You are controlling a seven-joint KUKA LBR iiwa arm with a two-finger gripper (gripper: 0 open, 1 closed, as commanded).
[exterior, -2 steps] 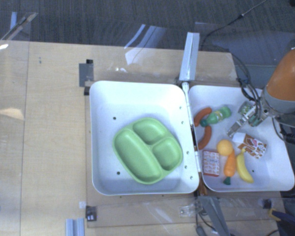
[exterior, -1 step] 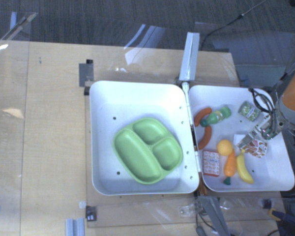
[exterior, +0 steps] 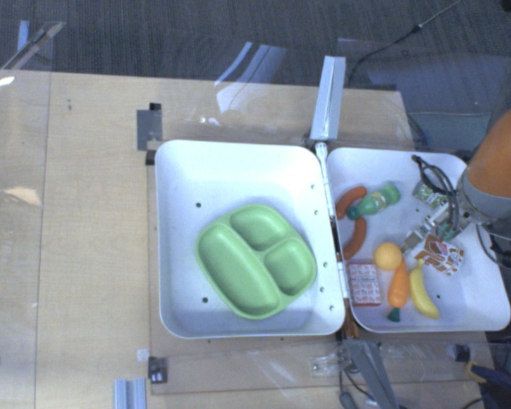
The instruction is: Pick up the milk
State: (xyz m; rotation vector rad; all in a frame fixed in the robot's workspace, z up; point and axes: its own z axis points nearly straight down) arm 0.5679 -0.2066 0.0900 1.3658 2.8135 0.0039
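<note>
The milk (exterior: 443, 257) is a small white carton with red-orange print, lying flat in the right bin (exterior: 477, 309) near its right side. My gripper (exterior: 426, 231) hangs low over the bin, just up and left of the carton, at or very near its upper edge. Whether it touches the carton I cannot tell. The grey arm with its orange band (exterior: 502, 162) comes in from the right above the bin's far right corner.
Around the milk lie a banana (exterior: 423, 293), a carrot (exterior: 398, 288), a yellow lemon (exterior: 388, 256), a pink packet (exterior: 364, 284), two sausages (exterior: 353, 220) and a green bottle (exterior: 378, 201). The left bin (exterior: 179, 228) holds a green divided plate (exterior: 255, 259).
</note>
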